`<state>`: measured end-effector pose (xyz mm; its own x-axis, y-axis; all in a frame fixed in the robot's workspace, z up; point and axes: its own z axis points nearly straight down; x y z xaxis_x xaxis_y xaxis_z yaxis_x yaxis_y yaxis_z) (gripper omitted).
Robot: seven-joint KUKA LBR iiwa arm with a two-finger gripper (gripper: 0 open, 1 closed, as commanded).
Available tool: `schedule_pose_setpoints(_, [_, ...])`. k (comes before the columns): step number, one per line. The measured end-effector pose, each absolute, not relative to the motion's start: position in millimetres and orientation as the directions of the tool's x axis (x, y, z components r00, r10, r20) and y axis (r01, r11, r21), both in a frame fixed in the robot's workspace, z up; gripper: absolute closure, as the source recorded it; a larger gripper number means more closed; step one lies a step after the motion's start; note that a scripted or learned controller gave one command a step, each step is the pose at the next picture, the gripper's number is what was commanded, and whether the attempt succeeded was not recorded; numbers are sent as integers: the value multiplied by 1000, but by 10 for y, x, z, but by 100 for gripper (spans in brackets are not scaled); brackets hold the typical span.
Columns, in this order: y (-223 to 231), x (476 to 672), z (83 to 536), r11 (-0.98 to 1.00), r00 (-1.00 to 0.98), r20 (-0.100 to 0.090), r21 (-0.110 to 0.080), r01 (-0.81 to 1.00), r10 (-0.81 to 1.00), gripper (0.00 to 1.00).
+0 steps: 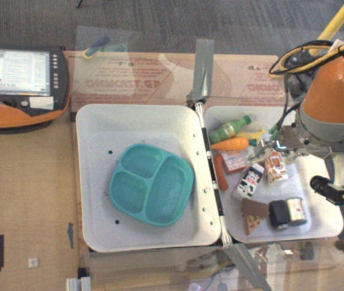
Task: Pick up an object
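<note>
Right now my pincer [273,145] hangs over the far middle of the right bin [332,226], and I cannot tell whether it is released or clenched. Nothing sits visibly in it. Nearest to me is the small red-and-white carton [276,168], just below the pincer toward the near rim, its long axis running roughly far-to-near. The orange carrot [230,143] lies to the pincer's left, lengthwise across the bin. I judge the carton the shorter reach.

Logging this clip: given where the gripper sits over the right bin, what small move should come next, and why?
Probably a short descent. The gripper appears to hover just above the small red-and-white carton in the right bin, with no object visibly held between its fingers, so lowering onto that carton seems the nearest try.
</note>
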<state>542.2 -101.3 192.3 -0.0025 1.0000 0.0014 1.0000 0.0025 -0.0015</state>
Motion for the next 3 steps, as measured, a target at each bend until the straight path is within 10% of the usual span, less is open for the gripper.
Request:
schedule_pose_setpoints(1, [-996, 5994, 1160, 10, -10, -3, 17, 1000, 1000, 0])
schedule_pose_setpoints(2, [-1139, 5942, 1101, 23, -23, -2, 26, 999, 1000, 0])
schedule_pose_setpoints(3, [-1257, 6457, 1065, 25, -25, -9, 33, 999, 1000, 0])
